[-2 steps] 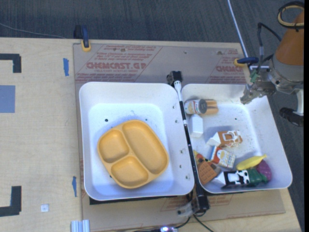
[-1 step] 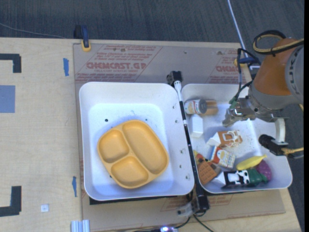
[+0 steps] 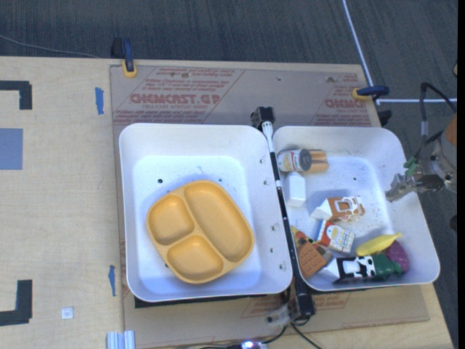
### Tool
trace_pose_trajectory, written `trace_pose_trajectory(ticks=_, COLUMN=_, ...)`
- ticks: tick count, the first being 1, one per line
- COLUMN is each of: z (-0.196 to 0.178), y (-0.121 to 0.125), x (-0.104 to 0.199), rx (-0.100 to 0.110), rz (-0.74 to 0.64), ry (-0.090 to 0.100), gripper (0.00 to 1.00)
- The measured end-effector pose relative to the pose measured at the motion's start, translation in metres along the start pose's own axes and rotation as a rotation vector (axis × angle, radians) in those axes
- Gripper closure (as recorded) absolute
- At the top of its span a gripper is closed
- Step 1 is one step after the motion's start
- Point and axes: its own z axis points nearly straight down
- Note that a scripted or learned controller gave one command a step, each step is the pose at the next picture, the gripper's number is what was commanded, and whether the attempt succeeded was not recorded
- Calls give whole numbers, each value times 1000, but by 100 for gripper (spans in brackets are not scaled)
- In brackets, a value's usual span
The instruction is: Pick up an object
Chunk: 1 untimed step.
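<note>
My gripper [image 3: 404, 185] hangs over the right rim of the right bin [image 3: 363, 145], reaching in from the right with nothing visibly in it. The bin holds a small jar [image 3: 302, 161] lying on its side near the back left. A white block [image 3: 296, 190] lies just in front of the jar. In the middle sits an orange-and-white carton [image 3: 344, 209]. Along the front lie a waffle piece [image 3: 312, 259], a yellow banana [image 3: 378, 243], purple grapes [image 3: 399, 254] and a black-and-white toy [image 3: 355, 268]. All of them lie left of and below the gripper.
The left bin [image 3: 145, 166] holds a yellow divided plate [image 3: 200, 231]. A black hinge bar [image 3: 280, 195] runs between the two bins. Both bins rest on a cardboard sheet [image 3: 218, 93] clamped at its back corners. A white cable [image 3: 356, 31] slants across the upper right.
</note>
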Motion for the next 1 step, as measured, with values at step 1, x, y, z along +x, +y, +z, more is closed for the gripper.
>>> trace_pose_trajectory(ticks=1, z=-21, y=-19, x=69, rx=3, rz=-3, ry=4, gripper=100)
